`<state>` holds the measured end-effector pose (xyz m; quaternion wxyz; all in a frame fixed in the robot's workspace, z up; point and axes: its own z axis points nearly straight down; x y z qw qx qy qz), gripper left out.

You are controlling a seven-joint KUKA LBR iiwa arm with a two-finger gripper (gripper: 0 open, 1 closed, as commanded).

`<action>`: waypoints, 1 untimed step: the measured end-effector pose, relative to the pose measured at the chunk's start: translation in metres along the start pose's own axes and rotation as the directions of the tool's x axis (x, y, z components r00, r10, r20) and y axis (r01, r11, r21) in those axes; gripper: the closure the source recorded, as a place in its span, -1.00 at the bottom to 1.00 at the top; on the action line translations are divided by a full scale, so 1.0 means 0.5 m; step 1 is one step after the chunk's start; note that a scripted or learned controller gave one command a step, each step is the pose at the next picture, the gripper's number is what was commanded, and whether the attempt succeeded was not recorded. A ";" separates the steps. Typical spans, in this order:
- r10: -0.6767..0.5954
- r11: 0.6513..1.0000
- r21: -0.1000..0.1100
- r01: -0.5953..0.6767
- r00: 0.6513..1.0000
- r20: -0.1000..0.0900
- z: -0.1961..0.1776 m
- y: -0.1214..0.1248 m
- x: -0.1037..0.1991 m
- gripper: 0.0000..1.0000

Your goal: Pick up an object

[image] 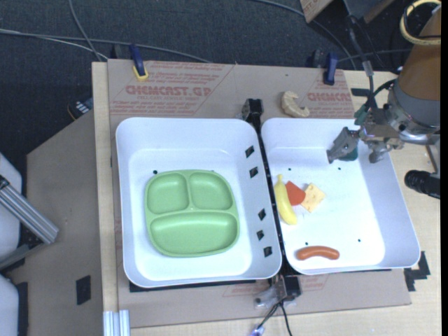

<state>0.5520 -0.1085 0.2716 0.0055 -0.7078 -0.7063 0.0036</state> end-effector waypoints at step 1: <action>-0.003 1.000 -0.012 0.003 1.000 0.002 -0.012 0.004 0.000 -1.00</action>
